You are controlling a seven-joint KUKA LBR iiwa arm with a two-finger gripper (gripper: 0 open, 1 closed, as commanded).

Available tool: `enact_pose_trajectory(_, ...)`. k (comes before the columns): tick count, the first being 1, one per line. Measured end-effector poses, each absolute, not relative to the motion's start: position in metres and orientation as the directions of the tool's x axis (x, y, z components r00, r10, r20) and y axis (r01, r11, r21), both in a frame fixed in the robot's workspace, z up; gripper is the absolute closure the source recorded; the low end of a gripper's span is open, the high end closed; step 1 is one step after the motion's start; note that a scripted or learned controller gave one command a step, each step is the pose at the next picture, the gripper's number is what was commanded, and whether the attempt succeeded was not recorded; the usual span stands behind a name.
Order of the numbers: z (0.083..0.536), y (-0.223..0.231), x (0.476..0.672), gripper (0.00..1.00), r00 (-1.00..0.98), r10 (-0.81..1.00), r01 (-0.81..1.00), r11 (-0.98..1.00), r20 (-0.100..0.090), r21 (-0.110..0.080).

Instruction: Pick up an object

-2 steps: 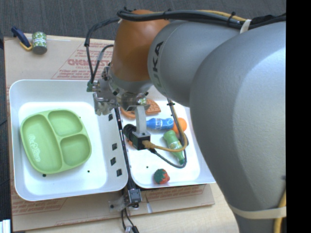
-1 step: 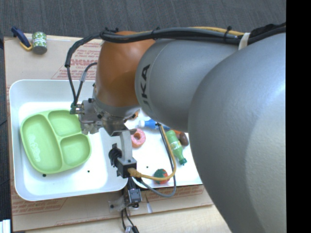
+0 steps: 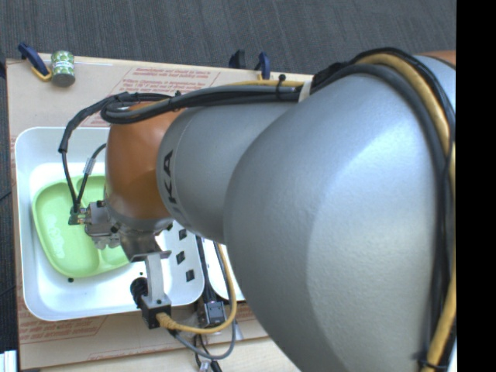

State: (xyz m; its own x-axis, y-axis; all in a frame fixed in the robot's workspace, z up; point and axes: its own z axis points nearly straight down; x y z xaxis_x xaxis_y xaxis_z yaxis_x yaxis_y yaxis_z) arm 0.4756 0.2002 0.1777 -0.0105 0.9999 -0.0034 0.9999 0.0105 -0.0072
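Over the left white bin point(image 3: 31, 285) — green dish point(image 3: 58, 231) inside — end effector point(image 3: 97, 227) grip state unclear

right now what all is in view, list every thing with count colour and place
bin: one in view, white, shallow, on the left of the bench
dish: one, light green, lying in the white bin, partly under the arm's wrist
clamps: two, blue, on the bench's far edge, one at the left corner and one near the middle
roll: one, small, greenish, at the bench's far left corner beside the left clamp
bench: one, tan with red print, under the bin
floor: dark grey carpet beyond the bench
cables: black and yellow, running along the arm
arm: one, grey with an orange band, reaching in from the right over the bin
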Motion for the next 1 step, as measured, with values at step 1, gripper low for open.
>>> enact_pose_trajectory(1, 0.1862, 0.2001, 0.4769, 1.00, -0.016, 1.000, 1.000, 0.016, -0.006, -0.009)
